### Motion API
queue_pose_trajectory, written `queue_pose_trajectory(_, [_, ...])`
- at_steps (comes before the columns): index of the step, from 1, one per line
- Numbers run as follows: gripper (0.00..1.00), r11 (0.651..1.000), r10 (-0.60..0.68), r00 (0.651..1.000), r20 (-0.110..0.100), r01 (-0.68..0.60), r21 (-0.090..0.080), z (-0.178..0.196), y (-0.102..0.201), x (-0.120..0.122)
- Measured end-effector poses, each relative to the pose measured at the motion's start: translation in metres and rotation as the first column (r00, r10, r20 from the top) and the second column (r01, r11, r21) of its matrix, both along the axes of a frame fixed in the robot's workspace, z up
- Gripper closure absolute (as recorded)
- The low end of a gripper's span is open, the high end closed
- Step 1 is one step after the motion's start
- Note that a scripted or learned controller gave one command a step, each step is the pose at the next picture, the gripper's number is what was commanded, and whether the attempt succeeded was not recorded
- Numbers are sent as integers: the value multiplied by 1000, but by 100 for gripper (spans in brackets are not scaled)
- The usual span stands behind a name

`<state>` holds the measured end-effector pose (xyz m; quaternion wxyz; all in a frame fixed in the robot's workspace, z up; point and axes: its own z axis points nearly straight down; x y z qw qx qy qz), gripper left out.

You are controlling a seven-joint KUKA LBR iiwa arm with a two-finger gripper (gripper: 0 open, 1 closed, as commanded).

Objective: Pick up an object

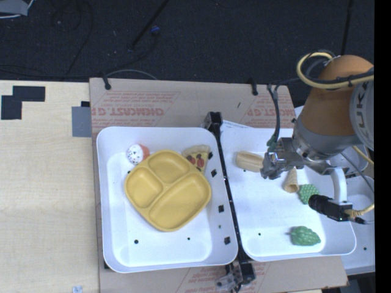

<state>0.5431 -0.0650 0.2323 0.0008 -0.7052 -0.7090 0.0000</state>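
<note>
Hanging low over the right bin (342, 249), with the gripper (269, 170) sitting between a beige toy roll (249, 161) and a small tan cone (291, 180). Not showing from above whether the claw is clenched or released, so leaving that as impossible to tell; nothing visibly gripped.

Judging the roll to be the likely target, as it is lying on its side on the bin floor just left of the gripper, near the divider. Probably dealing with light, hollow plastic here: stiff enough to squeeze, but smooth and rounded, so prone to rolling or squirting out. Best taking it across the short width, at mid-length, not end to end.

Leaving other choices open: the cone, touching a bumpy green piece (308, 193), looking awkward because of its taper; a green leafy toy (305, 236) lying apart near the front wall, lumpy and easier to pinch.

Ignoring the left bin (116, 249), holding a yellow divided plate (168, 190), a toy pizza slice (197, 158) and a small white ball (134, 155).
</note>
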Motion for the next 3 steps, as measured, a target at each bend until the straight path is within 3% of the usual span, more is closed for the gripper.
queue_pose_trajectory(2, [100, 1000, -1, 1000, 0, 1, 1, 14, 92, 40])
queue_pose_trajectory(3, [100, 1000, -1, 1000, -2, 1, -1, -4, 142, 58])
